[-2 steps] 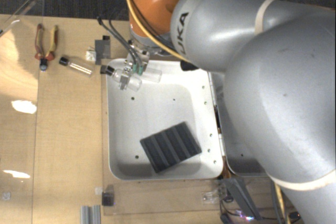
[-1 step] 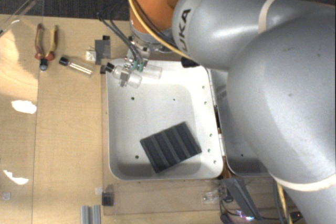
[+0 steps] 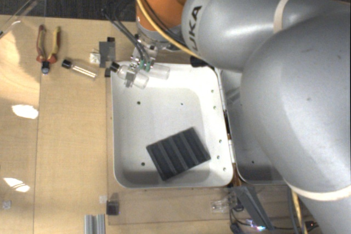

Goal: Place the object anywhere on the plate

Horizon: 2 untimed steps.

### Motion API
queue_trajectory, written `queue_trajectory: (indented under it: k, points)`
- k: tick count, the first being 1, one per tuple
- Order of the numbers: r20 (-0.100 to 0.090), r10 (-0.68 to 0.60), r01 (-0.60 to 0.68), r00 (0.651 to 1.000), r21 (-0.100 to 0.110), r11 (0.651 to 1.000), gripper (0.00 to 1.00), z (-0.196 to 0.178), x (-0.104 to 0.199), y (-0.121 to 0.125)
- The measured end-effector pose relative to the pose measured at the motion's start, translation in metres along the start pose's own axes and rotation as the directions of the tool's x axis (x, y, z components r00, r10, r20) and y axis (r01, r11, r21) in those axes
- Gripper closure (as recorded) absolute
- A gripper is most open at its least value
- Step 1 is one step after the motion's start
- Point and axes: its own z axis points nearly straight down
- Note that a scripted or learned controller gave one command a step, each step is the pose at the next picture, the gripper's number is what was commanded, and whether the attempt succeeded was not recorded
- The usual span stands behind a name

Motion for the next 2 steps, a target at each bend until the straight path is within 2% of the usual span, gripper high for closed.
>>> queue_trajectory:
  k: [2]
  points:
    - [0.012,-0.004,0.004,1.000,-0.009,1.000,1.00,-0.025,-0.002,0.003]
